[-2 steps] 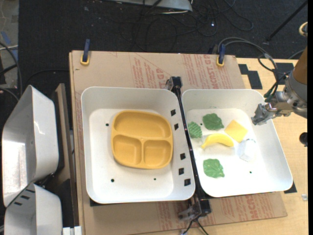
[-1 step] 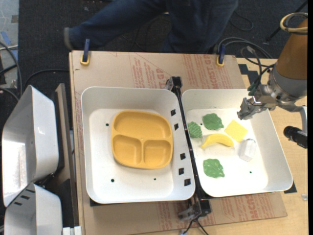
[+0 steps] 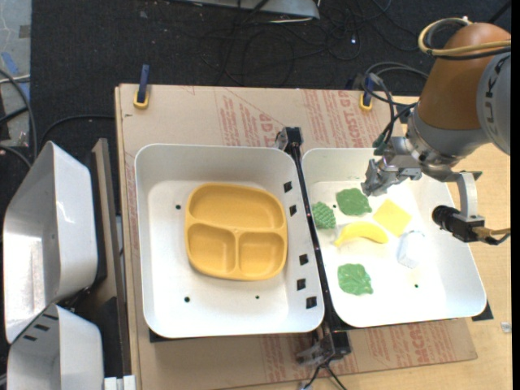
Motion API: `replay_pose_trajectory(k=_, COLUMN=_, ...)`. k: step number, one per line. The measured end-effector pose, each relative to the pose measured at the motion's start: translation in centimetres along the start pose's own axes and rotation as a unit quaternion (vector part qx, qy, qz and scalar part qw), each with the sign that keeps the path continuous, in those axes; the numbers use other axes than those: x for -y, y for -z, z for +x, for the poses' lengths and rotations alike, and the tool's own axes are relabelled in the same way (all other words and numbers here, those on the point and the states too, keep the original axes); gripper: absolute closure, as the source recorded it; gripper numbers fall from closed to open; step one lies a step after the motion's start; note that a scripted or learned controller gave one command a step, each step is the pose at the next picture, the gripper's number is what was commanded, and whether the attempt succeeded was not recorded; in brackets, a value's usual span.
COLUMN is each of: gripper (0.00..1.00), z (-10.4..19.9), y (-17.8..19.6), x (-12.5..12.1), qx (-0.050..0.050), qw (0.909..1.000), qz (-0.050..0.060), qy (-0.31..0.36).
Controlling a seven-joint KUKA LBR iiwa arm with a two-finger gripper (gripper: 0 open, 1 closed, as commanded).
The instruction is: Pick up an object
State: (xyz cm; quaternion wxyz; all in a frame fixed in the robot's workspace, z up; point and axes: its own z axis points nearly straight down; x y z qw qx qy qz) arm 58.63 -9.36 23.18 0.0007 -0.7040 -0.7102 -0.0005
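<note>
The right white bin (image 3: 455, 295) holds several small objects: a green leafy piece (image 3: 353, 201), a ridged green piece (image 3: 324, 215), a yellow banana (image 3: 362, 234), a yellow block (image 3: 392, 216), a pale translucent piece (image 3: 409, 250) and another green leafy piece (image 3: 354, 279). My gripper (image 3: 376, 182) hangs over the bin's back part, just above and right of the upper green leafy piece. Nothing shows between its fingers.
The left white bin (image 3: 154, 218) holds a yellow divided plate (image 3: 236, 231). A black clip strip (image 3: 302, 218) runs between the two bins. Both stand on a cardboard-covered bench (image 3: 219, 112). White containers (image 3: 41, 234) stand at the far left.
</note>
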Motion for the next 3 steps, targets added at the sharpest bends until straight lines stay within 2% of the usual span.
replay_pose_trajectory(k=1, gripper=1.0, z=6.1, y=-0.7, x=-1.6, qx=0.0, qw=1.0, qz=-0.001, qy=0.0)
replay_pose_trajectory(k=3, gripper=1.0, z=15.5, y=0.3, x=-3.1, qx=0.0, qw=1.0, qz=-0.001, qy=0.0)
